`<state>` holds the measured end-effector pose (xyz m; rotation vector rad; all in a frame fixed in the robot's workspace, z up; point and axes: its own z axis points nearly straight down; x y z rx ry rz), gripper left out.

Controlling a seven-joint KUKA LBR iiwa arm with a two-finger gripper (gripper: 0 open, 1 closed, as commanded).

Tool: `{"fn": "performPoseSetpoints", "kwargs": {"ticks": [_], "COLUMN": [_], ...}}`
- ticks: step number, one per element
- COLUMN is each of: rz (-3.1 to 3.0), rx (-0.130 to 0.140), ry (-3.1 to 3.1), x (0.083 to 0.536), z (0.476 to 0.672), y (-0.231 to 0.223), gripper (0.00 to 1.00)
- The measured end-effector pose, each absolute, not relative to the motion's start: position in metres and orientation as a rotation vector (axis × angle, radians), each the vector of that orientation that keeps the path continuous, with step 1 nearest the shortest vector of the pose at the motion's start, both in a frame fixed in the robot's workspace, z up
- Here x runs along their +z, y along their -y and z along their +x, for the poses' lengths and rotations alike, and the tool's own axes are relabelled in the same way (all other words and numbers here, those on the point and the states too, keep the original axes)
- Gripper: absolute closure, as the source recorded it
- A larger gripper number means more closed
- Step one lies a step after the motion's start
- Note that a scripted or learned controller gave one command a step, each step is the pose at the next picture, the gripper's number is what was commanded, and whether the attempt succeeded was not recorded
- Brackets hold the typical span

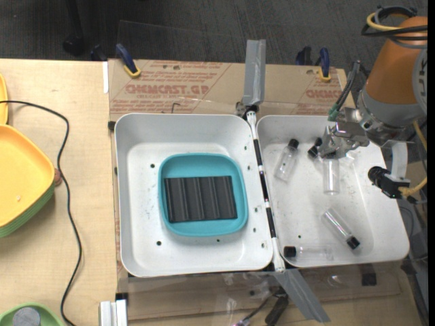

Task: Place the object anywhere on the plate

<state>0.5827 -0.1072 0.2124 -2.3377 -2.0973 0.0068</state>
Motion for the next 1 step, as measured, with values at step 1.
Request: {"fn": "performPoseSetpoints", "kwargs": {"ticks": [1], "rz": [-2.338], "rx": [0.006], "ry": [2.097], "x": [0.2125], "z": [0.5828], "y": [0.1072], "gripper": [0.0]}}
